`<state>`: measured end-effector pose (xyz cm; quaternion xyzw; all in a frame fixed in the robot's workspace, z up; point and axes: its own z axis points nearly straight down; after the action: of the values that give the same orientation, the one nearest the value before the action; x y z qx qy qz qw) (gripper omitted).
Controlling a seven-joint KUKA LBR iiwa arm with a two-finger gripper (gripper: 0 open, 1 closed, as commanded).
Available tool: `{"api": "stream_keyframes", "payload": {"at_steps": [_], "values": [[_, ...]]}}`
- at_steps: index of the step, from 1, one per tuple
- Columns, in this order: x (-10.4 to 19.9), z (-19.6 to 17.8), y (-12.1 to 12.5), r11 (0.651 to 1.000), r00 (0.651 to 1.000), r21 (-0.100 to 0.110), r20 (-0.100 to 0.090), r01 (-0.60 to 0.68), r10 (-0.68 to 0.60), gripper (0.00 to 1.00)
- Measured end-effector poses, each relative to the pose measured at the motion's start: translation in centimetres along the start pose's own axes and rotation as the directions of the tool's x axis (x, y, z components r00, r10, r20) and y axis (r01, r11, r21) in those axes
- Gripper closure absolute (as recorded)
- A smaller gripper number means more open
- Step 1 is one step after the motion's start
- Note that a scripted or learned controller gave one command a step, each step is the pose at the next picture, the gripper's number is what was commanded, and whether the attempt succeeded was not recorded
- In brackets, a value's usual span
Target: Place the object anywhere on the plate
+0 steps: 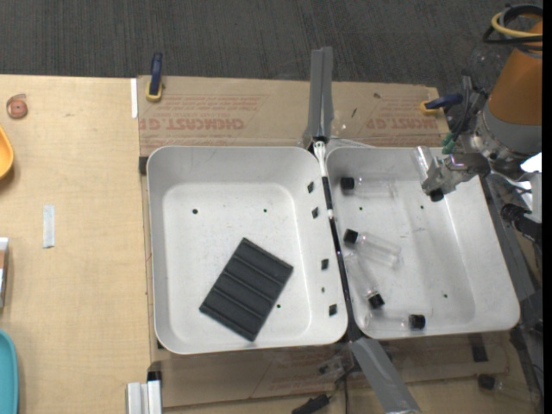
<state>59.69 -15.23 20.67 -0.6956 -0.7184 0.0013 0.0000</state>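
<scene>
Grey robot arm's two-finger gripper (435,184) hovers over the right white bin (483,257); finger state unclear. Far to its left, a black ribbed rectangular plate (247,288) lies in the left white bin (172,231).

I see two smooth white plastic bins (172,257), a matt black ribbed slab (247,288), clear glossy plastic tubes (378,250), and brown cardboard (233,115) beneath.

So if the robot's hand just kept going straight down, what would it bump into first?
Probably the bare white floor of the right bin, near its back corner. The hand hangs over that spot, and the closest clear tube lies off to the side. Depth is hard to judge from this slanted view.
</scene>
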Motion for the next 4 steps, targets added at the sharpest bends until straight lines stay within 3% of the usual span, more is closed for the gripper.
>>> {"api": "stream_keyframes", "payload": {"at_steps": [1,2,3,4], "values": [[4.7,6.2,6.3,0.909,0.909,-0.002,0.0,0.416,-0.416,1.0],[10.7,-6.3,6.6,0.845,0.845,-0.003,0.002,0.535,-0.535,1.0],[20.0,-11.2,6.9,0.868,0.868,-0.003,0.001,0.497,-0.497,1.0],[27.3,-21.4,7.1,0.64,0.64,-0.003,0.003,0.768,-0.768,1.0]]}}
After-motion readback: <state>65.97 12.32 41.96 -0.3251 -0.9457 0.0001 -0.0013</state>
